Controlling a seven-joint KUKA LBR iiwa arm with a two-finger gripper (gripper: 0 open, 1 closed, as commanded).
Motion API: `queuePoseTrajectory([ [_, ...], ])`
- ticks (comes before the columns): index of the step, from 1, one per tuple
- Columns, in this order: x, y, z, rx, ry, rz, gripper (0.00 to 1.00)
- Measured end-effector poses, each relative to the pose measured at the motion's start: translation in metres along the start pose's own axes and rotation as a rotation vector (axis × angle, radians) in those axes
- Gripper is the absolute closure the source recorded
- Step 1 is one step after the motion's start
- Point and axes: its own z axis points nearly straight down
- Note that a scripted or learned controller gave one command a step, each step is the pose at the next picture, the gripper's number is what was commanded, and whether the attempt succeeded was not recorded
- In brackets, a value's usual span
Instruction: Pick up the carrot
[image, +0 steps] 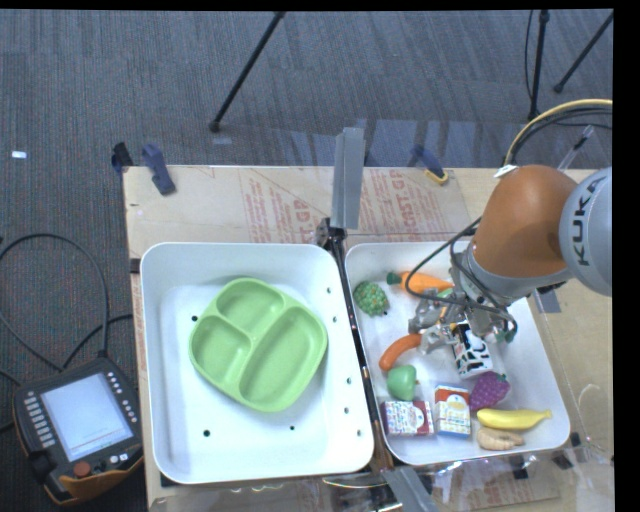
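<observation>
From up here I see the tool (437, 330) hanging low over the middle of the right bin (556, 398), its metal parts just beside a black-and-white carton (472, 352), but I cannot tell whether it is released or clenched, and nothing shows in it. The carrot (428, 283) I'm after lies near the bin's far edge, green top pointing left toward a green knobbly ball (371, 297), while a second orange piece (399, 351) lies just left of the tool above a green pepper (402, 381). On my left the other bin (160, 300) carries a green divided plate (258, 343), and a banana (512, 418) and two small boxes (428, 416) line the right bin's near side.
</observation>
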Motion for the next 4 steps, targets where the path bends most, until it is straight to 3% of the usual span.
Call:
queuePoseTrajectory([
  [1,0.003,-0.086,0.011,0.003,0.003,0.114,1.00],
  [2,0.002,-0.086,0.010,0.002,0.002,0.113,0.00],
  [3,-0.034,-0.090,0.011,0.002,0.007,0.419,0.00],
  [4,-0.024,-0.037,0.011,0.002,0.003,0.658,0.00],
])
